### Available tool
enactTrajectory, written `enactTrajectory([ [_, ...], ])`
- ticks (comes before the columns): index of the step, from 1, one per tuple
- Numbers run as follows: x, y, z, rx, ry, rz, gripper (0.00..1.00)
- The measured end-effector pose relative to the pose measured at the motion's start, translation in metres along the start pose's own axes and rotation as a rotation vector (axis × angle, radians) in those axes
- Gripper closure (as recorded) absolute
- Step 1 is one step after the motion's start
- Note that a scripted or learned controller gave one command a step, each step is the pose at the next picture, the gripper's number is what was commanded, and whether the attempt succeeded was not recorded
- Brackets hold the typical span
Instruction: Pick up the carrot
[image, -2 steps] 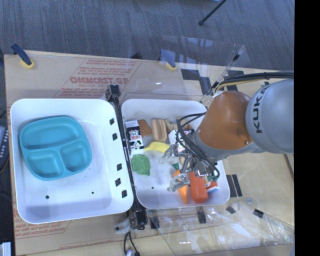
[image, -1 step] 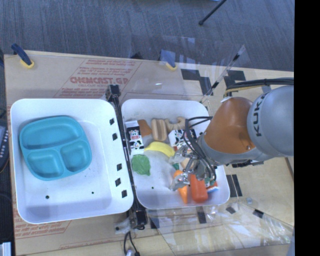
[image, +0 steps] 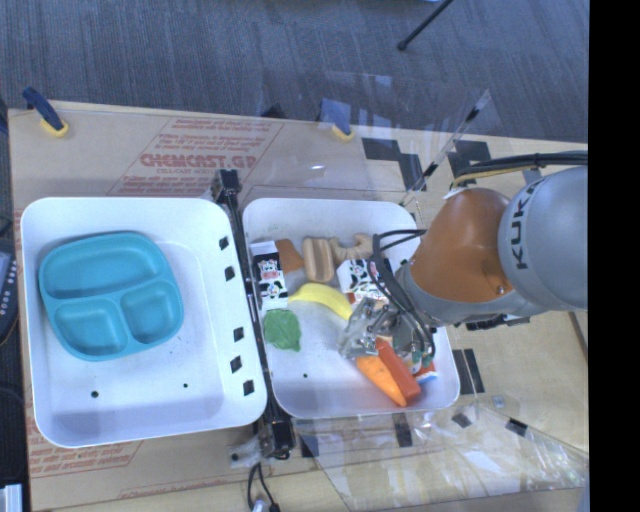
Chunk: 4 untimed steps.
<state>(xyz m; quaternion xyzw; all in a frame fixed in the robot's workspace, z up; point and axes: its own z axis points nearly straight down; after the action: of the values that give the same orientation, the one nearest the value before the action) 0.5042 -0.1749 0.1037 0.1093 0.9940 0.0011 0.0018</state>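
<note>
The right bin (image: 300, 215) held the carrot (image: 388, 376), a banana (image: 321, 298) and a leaf (image: 282, 329); the left bin (image: 120, 415) a tray (image: 108, 292). Whether the gripper (image: 375, 335) was holding anything, I could not tell.

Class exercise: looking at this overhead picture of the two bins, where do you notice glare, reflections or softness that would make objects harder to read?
Camera view: streaky reflections on the clear sheet above the right bin; the claw beside the carrot is soft and cluttered; the blue tray is evenly lit and crisp.
</note>
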Motion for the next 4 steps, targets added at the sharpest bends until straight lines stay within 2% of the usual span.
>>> enactTrajectory([
  [1, 0.000, 0.000, 0.000, 0.000, 0.000, -0.001, 0.00],
  [2, 0.019, -0.022, 0.010, 0.000, 0.000, 0.288, 0.00],
  [3, 0.024, -0.009, 0.011, 0.001, 0.004, 0.605, 0.00],
  [4, 0.023, -0.008, 0.001, 0.000, 0.003, 0.597, 1.00],
])
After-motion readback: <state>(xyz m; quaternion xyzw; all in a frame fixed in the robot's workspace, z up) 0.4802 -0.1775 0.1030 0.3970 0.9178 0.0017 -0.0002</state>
